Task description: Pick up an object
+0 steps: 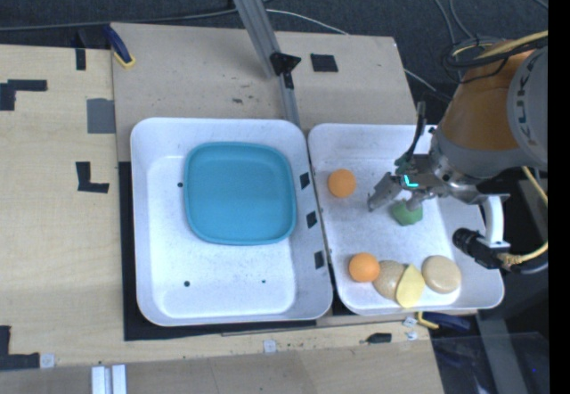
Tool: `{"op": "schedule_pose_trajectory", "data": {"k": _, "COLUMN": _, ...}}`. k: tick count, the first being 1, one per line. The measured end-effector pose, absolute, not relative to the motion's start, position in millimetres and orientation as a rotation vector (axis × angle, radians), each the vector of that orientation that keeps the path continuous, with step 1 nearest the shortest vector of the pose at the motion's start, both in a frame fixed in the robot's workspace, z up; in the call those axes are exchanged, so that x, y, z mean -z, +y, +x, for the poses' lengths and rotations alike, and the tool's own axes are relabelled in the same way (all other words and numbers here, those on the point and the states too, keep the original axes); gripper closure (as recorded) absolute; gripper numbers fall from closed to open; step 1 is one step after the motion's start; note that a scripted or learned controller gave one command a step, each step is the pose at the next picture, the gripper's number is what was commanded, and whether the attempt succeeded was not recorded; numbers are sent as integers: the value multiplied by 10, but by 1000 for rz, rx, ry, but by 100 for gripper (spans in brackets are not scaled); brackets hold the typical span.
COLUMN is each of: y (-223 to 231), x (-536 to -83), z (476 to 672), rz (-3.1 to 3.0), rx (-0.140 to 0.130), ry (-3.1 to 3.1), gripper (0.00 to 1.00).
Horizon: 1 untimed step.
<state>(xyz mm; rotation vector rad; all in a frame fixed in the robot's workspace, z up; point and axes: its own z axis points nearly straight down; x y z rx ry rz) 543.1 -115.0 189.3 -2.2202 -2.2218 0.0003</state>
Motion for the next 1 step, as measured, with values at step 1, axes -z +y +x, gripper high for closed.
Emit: {"op": "schedule_pose_trajectory", "data": {"k": 1, "y": -1150, "x": -1893, "z": 5431, "rz": -2220, "rx": 0, "ry": -2222, "gripper": 0}}
